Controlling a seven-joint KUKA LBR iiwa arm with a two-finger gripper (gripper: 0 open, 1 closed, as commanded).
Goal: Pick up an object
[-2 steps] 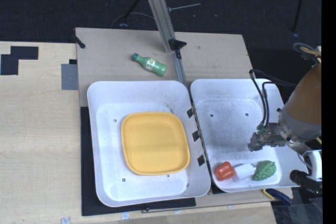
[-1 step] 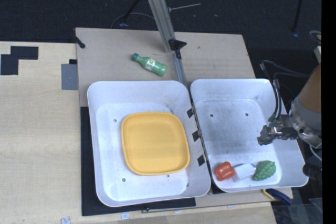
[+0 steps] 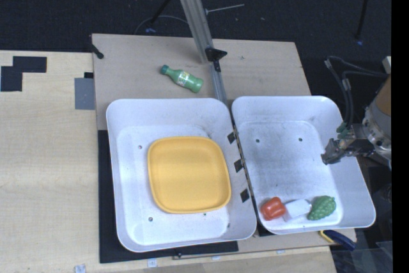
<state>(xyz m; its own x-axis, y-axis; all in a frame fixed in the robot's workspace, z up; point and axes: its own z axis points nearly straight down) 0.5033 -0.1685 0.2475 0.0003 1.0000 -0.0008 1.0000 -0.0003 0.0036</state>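
The gripper (image 3: 332,153) hovers at the right bin's (image 3: 287,112) right edge; whether it is wide or narrow cannot be told. A red pepper (image 3: 273,208), white block (image 3: 297,209) and green grapes (image 3: 321,207) lie along that bin's near edge. A yellow plate (image 3: 189,174) sits in the left bin (image 3: 128,118).

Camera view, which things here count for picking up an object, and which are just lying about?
For the job:
- hand, at the right bin's right wall
- red pepper, white block and green grapes, along that bin's near side
- yellow plate in the left bin

Lying about:
- green bottle on the bench behind the bins
- metal rail
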